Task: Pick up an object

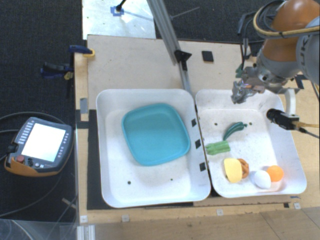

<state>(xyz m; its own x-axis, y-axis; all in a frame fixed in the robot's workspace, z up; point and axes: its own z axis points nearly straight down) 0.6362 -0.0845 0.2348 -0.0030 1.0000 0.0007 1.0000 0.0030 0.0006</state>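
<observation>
Arm enters from the right of the frame; gripper [241,95] hangs over the upper left corner of the right bin [292,156]. Jaw state: cannot tell, the tip is small and dark against the bin wall. Nothing visible between the jaws. Right bin contents, all lower in the frame than the gripper: dark green pod [234,129] near bin centre, long axis running lower left to upper right; light green piece [218,147] just below it, lying roughly across the frame; yellow block [232,169] touching a brown item [243,167]; white egg [261,179] beside an orange ball [275,173] in the lower right corner. Left bin [112,184] holds a teal plate [155,133]. A pendant [39,145] lies at the left of the frame, off the table [130,61]. Judgement: nearest candidate is the pod, straight down-frame from the gripper and well apart from it; a grasp would want the jaws closing across its slanted long axis. No pick made yet.
</observation>
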